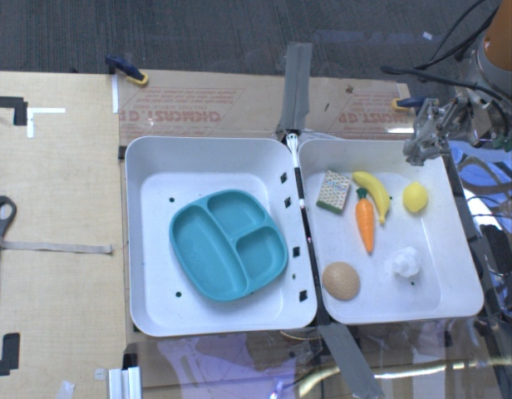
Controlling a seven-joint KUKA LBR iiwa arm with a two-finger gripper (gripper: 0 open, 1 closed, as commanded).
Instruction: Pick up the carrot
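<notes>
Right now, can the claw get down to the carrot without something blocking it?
Probably yes. The carrot lies uncovered in the right bin, its top free. The banana touches one side, so closing there looks tight. The claw sits over the bin's far corner.

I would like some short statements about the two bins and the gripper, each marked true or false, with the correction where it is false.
1. The carrot lies in the right bin. True.
2. The teal plate shares that bin with the carrot. False: it lies in the left bin.
3. The banana lies beside the carrot. True.
4. The gripper holds the carrot. False: it is over the right bin's far corner, apart from it.
5. The lemon sits on the plate. False: it is in the right bin.
</notes>
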